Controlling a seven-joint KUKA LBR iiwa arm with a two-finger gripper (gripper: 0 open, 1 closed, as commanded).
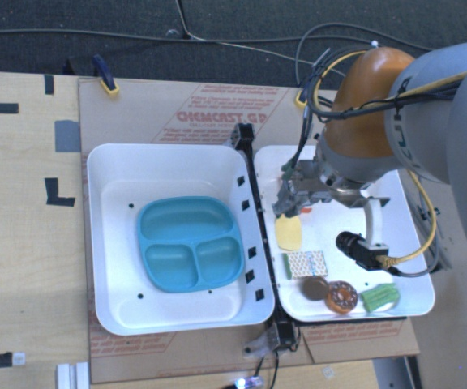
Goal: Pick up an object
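Yellow and soft-looking, the nearest object [289,233] lies in the right bin [408,217], a little right of the frame's centre, just below the gripper [289,203], whose opening I cannot tell from this slant. To do the pick well, I judge the gripper should centre over the yellow piece, come straight down and close across its narrow width, keeping off the patterned packet [307,263] just below it. Its long axis runs roughly up and down the frame, the upper end towards the gripper.
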